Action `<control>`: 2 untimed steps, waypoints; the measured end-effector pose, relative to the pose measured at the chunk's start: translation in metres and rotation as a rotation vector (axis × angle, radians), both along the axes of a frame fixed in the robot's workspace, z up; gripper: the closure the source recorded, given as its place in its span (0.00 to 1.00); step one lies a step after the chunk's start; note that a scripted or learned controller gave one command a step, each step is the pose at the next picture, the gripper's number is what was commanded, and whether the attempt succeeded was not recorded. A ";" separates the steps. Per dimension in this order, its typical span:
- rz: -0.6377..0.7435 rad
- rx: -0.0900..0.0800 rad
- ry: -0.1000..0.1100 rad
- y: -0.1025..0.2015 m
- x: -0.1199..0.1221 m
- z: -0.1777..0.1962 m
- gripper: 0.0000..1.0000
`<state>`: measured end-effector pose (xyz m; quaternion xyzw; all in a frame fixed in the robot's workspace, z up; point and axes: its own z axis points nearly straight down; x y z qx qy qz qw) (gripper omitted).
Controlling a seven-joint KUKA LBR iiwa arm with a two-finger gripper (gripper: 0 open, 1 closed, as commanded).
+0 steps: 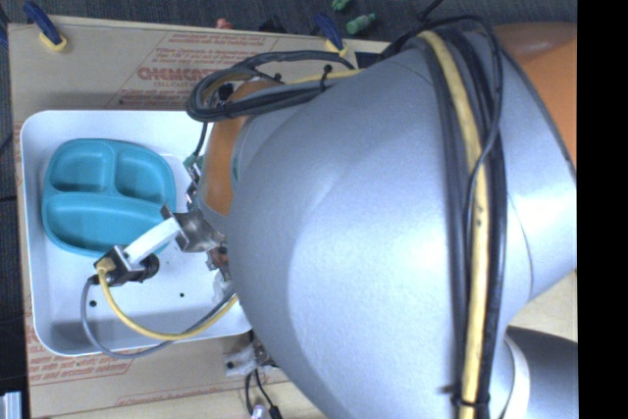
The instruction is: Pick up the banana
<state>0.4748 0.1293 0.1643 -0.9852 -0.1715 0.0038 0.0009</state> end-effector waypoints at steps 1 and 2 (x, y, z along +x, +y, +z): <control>0.003 0.001 0.003 0.000 0.000 0.010 1.00; -0.046 0.001 -0.003 -0.050 0.001 0.068 1.00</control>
